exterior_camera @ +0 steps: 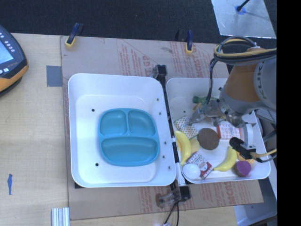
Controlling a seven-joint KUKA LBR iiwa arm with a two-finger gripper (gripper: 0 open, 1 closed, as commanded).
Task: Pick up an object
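Objects for picking lie crowded in the right bin (171, 91), which sits against the left bin (75, 126) near the middle of the counter (33, 126). A brown round object (208, 139) rests at the centre of the heap, one banana (183, 145) lies along the bin's left wall, a second banana (227, 160) curves toward the near right corner beside a purple piece (243, 168), and a red-and-white packet (202, 167) sits by a white ball (190, 172) at the near edge. Packing them all in one bin probably gives the arm plenty of targets wherever it descends.

Over the far half of this bin the end effector (210, 111) hangs low among the clutter, the wrist tilted in from the right edge. Whether its jaws are spread or closed cannot be told, and no item is visibly between them.

A blue divided plate (128, 137) lies flat in the middle of the left bin, well apart from the heap, perhaps simply a receiving spot.
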